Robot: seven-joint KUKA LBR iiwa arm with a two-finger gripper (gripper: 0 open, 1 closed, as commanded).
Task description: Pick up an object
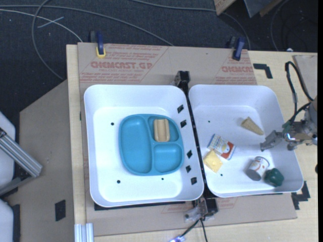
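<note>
White plastic on both sides: I see two shallow bins side by side on the tan table (75,135), and my claw (275,140) sits over the right bin (227,95), close to its right wall. Its dark fingers (266,144) point left and look spread apart, with nothing between them.

The things I could pick all lie in that right bin. Nearest the claw is a small white cylindrical can with a red-printed label (257,167), lying on its side just below and left of the fingertips, apart from them. Touching or nearly touching it on the right is a dark green rounded object (274,177), pressed toward the bin's near right corner. A tan wedge-shaped piece (251,125) rests above and left of the claw, toward the bin's far side. Farther left, near the wall shared with the other bin, a small white packet with blue and red print (221,146) lies flat, and a pale yellow block (213,162) touches its lower corner.

The left bin (101,175) holds a blue plastic divided tray (136,145), roughly centred. In its upper right compartment sits a tan oblong item (161,130), well apart from the claw.
</note>
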